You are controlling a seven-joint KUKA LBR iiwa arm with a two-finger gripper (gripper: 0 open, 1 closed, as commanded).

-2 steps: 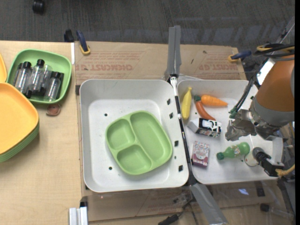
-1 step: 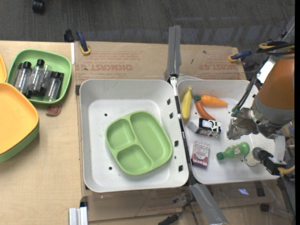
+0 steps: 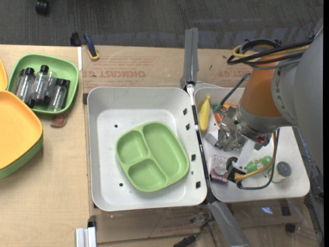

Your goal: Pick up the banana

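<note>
The banana (image 3: 204,113) lies along the right bin's (image 3: 300,181) left wall; probably light, soft-skinned and curved, best taken mid-length across its width. The gripper (image 3: 229,139) hangs just beside it among clutter, and I cannot tell its jaw state.

Yellow banana (image 3: 204,113), light green divided plate (image 3: 151,156), white bins (image 3: 97,153), orange-banded grey arm (image 3: 267,94), orange plates (image 3: 18,135)

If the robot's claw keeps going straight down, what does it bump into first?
Probably the clutter right under the claw in the right bin, not the banana, which lies off to the side by the bin's left wall. Depth is hard to judge.
</note>
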